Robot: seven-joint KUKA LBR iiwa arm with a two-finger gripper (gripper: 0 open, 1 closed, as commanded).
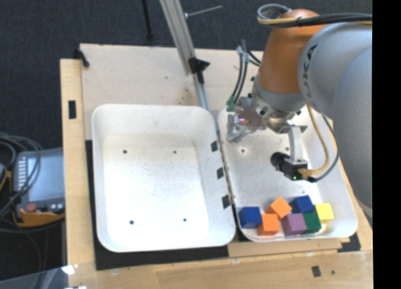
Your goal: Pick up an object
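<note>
The gripper is hanging over the far left part of the right bin, and whether it is wide or narrow cannot be told. The blocks are lying well apart from it, clustered at the bin's near edge. Seven are sitting there: two blue blocks, two orange blocks, one purple block, one green block and one yellow block. The left bin is lying beside it.

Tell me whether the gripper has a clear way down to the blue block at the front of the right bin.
Probably yes. The gripper hangs over the right bin toward its far end, and bare floor lies between it and the blue block, whose left side is free.
</note>
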